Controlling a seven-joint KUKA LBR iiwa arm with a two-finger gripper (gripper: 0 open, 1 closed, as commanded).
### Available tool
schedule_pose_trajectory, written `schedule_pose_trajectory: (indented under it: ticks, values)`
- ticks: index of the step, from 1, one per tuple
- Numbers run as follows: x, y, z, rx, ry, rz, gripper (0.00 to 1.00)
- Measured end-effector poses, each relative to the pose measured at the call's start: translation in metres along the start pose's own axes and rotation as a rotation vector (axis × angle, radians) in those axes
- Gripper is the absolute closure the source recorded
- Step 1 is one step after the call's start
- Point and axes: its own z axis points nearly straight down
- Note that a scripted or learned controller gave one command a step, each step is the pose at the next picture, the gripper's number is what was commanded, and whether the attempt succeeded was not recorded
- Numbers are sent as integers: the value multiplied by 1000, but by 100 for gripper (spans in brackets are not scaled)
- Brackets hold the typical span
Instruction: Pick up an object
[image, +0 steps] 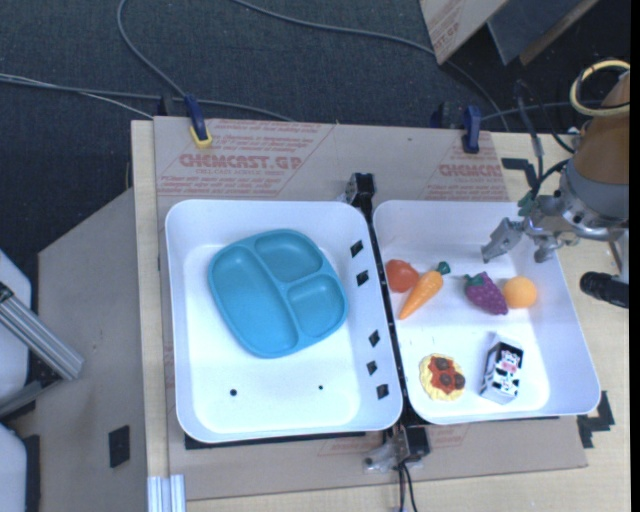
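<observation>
The right bin (470, 215) holds several toy foods. A red tomato (401, 275) lies by its left wall, with an orange carrot (422, 291) just to its right. A purple grape bunch (485, 293) and an orange fruit (520, 292) sit side by side toward the right. A small pizza (442, 376) and a black-and-white milk carton (504, 371) lie near the front. My gripper (522, 241) hangs over the bin's back right, above the grapes and the orange fruit, open, with nothing between its fingers.
The left bin (190, 330) holds a blue divided plate (279, 291). A black divider with clips runs between the bins (371, 300). Blue and yellow clamps (197, 125) pin the board at the back. Cables cross the dark floor behind.
</observation>
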Motion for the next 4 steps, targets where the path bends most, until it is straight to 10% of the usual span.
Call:
schedule_pose_trajectory:
  ticks: [1, 2, 4]
  values:
    - [4, -2, 43, -1, 0, 0, 0]
    - [3, 0, 28, -9, -2, -1, 100]
    - [5, -2, -55, -13, -4, -1, 100]
